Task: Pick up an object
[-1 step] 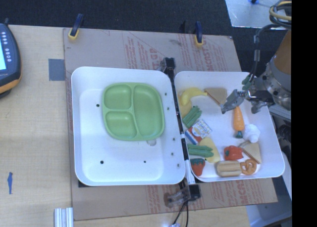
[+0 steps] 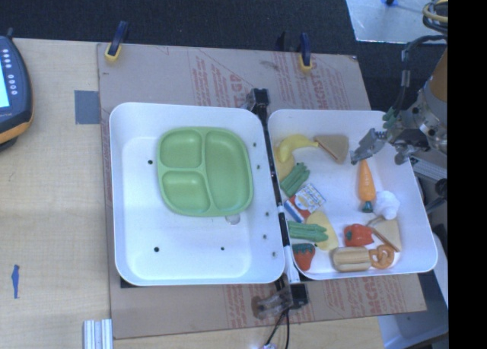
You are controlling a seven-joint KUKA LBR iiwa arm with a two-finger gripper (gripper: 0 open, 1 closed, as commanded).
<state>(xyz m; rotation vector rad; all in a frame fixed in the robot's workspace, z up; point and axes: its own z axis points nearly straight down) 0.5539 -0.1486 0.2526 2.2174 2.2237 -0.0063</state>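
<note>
Overhead, two white bins sit side by side on a cardboard sheet, and the carrot (image 2: 366,181) in the right bin (image 2: 346,121) serves as the landmark. Just above the carrot's top end hovers the gripper (image 2: 380,144), its two dark fingers spread apart, one (image 2: 364,147) left of the carrot's tip and the other to the right; nothing sits between them. Just below the carrot lies a white lump like cauliflower (image 2: 387,204), touching or nearly touching its green end. Up and left of the carrot rests a tan bread slice (image 2: 333,147), and further left a banana (image 2: 293,147) against the bin's left wall. Left of the carrot lie a green pod (image 2: 294,178) and a small blue-and-white packet (image 2: 310,196), with a second green pod (image 2: 307,231) and a pale yellow wedge (image 2: 323,226) lower down. Below the carrot sit a red pepper (image 2: 357,235), a tan wedge (image 2: 387,231), a pretzel (image 2: 383,257) and a bread roll (image 2: 349,258); a red strawberry-like piece (image 2: 303,255) lies at the lower left corner. Well to the carrot's left, the left bin (image 2: 137,256) holds one green divided plate (image 2: 205,170), lying flat in its upper half, with three compartments that hold nothing.
</note>
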